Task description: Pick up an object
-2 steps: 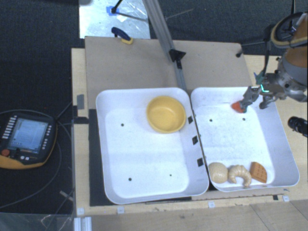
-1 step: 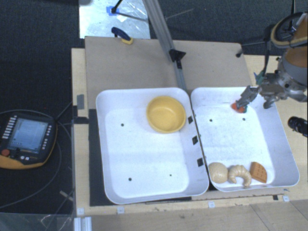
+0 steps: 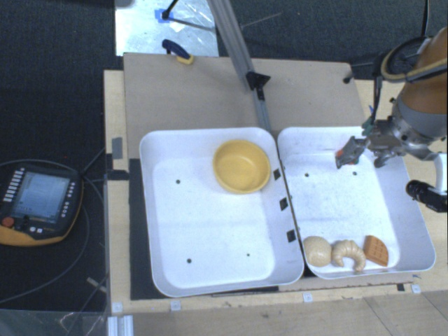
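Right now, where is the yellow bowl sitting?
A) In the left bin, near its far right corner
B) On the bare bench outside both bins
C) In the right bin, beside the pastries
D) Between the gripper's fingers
A: the yellow bowl rests in the left bin near its far right corner, while the gripper hangs over the right bin, apart from the bowl.

We see grey arm [image 3: 420, 110] entering from right, orange band above wrist. Gripper [image 3: 364, 152] hangs over right bin's [image 3: 329, 208] upper part, near its far right corner, fingers spread apart, nothing between them.
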You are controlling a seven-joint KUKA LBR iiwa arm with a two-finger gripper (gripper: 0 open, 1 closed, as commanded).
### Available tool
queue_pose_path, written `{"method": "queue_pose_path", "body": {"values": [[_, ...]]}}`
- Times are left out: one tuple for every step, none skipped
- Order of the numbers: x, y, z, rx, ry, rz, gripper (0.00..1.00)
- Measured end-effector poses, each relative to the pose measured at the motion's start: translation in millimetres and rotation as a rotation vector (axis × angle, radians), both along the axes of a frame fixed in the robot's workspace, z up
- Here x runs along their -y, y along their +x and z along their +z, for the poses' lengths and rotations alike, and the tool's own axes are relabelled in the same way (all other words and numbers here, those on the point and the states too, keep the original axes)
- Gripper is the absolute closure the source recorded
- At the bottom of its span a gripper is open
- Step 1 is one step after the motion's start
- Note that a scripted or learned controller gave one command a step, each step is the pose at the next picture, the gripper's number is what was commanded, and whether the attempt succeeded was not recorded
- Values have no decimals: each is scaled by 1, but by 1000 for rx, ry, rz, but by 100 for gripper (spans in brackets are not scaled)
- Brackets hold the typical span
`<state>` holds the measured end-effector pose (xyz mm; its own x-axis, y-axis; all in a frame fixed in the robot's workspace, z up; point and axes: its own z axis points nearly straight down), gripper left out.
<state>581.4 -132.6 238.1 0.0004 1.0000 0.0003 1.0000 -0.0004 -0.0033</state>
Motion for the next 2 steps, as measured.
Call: {"method": "queue_pose_path", "body": {"values": [[3,-3,-62,-1,0,0,0],[4,4,-120,0,0,1,0]]}}
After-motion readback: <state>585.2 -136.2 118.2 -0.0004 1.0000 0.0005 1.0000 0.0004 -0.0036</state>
